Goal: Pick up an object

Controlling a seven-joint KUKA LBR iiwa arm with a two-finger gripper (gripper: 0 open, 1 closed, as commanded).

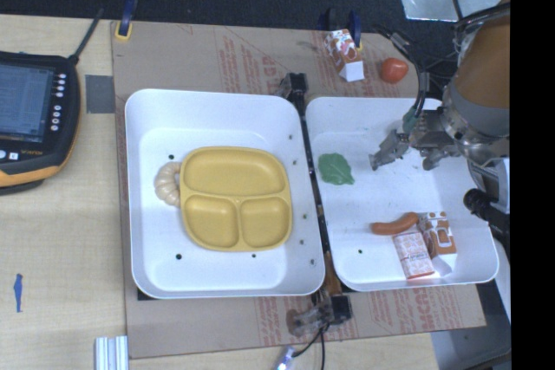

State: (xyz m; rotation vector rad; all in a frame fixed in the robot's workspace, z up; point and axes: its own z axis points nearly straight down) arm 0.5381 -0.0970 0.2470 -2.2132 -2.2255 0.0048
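Camera view: take the right bin (347, 269) as the landmark. Near its left wall lies a small green leaf-like piece (336, 169); it looks thin, soft and light, so it will likely flatten and slip away from fingers that close on its edges. Toward the bin's near right corner lies a sausage-shaped orange-brown piece (395, 225), just beside a small red-and-white carton (414, 255) and a second small packet (440, 236). The sausage looks rounded, smooth and light; a grip across its short width at the middle seems safest, since it may roll. The carton looks stiffer and flat-sided, probably the easiest hold, taken across its narrow faces.

The gripper (392, 150) hangs over the bin's middle, above the far half, with nothing between its fingers; whether they are spread or pressed together I cannot tell. It is well apart from the sausage and carton, and nearer the green piece.

Left of the right bin, the other bin (143, 264) holds a yellow divided tray (234, 197).
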